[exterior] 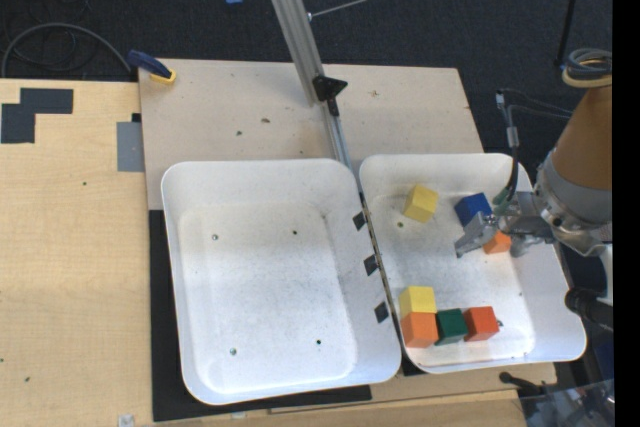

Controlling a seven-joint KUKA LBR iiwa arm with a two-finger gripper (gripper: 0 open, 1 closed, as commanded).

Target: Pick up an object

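One small orange block (497, 242) sits gripped between the pincer (487, 237) fingers, right bin (560, 340).

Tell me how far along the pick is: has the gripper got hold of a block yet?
Done: the gripper has reached into the right bin, down at a small orange block beside the blue block. In hand: closing on that orange block; whether the grasp is secure cannot be told. Left: lifting it. The yellow block and the front cluster sit untouched.
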